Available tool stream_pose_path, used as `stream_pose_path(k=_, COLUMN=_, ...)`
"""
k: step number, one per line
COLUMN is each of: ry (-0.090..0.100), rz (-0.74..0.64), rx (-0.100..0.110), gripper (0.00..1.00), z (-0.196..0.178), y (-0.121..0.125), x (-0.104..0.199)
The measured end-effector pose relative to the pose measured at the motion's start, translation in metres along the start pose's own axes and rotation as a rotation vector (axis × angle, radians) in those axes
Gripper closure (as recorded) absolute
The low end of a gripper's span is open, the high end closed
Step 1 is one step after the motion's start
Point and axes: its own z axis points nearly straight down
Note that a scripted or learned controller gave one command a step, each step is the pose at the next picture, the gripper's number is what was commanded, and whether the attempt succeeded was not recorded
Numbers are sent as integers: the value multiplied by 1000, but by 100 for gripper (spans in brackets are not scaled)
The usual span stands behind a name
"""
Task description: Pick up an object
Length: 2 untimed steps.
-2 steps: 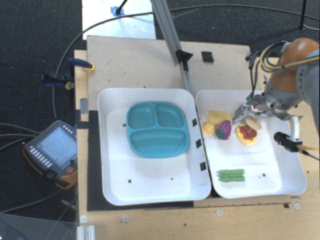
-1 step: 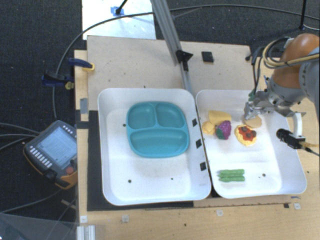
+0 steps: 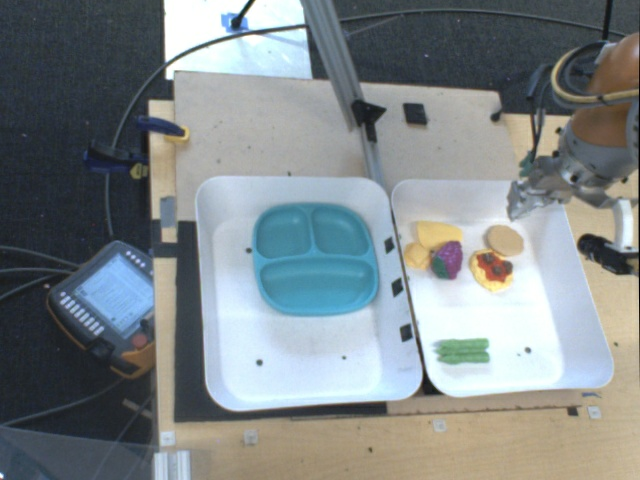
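Observation:
The right bin (image 3: 560,368) holds several toy foods: a yellow wedge (image 3: 437,234), a purple piece (image 3: 447,259), a round tan cookie (image 3: 504,240), a small pizza slice with red topping (image 3: 493,270) and green beans (image 3: 461,350). My gripper (image 3: 520,204) hangs over the bin's far right part, just above and to the right of the cookie. Nothing shows between its fingertips.
The left bin (image 3: 230,358) contains a teal divided plate (image 3: 315,258). A slanted metal pole (image 3: 335,53) rises behind the bins. A teach pendant (image 3: 105,303) lies off the bench to the left, with cables around it.

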Motion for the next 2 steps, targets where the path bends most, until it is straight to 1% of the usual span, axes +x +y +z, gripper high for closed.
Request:
stream_pose_path(k=1, ry=1, rz=-2, rx=1, gripper=100, z=-43, y=2, x=0)
stream_pose_path(k=2, ry=3, rz=-8, rx=4, gripper=100, z=-48, y=-11, x=61)
